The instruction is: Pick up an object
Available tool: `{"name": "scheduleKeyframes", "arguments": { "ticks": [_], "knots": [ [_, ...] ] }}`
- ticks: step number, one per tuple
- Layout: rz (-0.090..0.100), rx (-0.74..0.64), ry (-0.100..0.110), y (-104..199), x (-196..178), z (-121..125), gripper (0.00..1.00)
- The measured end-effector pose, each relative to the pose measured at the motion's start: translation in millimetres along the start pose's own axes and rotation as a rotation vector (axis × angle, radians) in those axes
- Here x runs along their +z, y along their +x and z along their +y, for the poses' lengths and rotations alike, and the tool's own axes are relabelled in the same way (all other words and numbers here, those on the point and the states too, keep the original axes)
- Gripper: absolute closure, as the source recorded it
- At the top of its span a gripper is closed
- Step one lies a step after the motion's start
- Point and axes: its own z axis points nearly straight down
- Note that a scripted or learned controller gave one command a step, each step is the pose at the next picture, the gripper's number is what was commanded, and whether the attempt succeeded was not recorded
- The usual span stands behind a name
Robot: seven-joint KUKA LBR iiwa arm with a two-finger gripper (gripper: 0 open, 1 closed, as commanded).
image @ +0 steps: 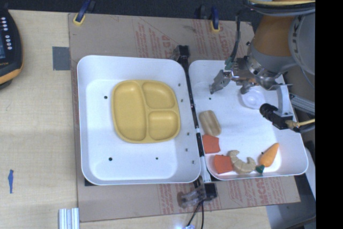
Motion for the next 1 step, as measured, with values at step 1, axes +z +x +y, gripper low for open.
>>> {"name": "scheduleKeyframes", "arguments": {
  "ticks": [1],
  "knots": [
    [0.005, 0.005, 0.016, 21.2, 1.0, -75.7, 0.0]
  ]
}}
